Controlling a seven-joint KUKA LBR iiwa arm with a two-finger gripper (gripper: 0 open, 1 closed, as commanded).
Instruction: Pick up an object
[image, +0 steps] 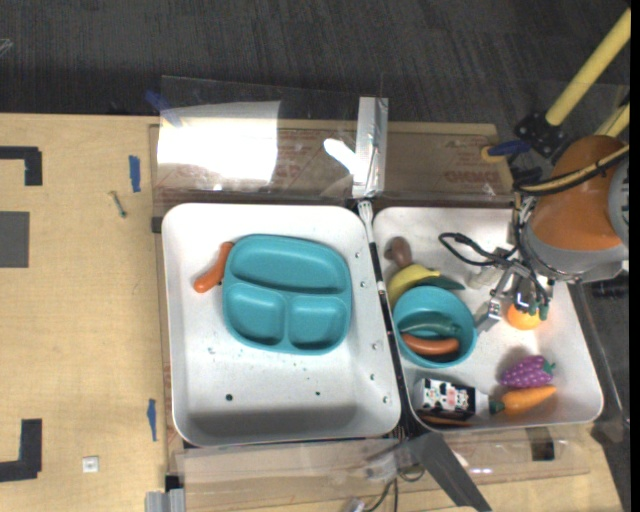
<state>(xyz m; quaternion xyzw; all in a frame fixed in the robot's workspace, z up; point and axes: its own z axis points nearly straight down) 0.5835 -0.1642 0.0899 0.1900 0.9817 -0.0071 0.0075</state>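
Writing is not being shown legibly anywhere. A teal tray (285, 293) is being held by the left bin (190, 390). At the right bin's (585, 385) right side, an orange fruit (523, 317) is being touched by the gripper (512, 296), its grip being unreadable.

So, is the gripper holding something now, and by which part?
Cannot be told. The gripper sits right beside the orange in the right bin, but no grip on it can be made out.

Small orange fruit (523, 316), possibly between jaws
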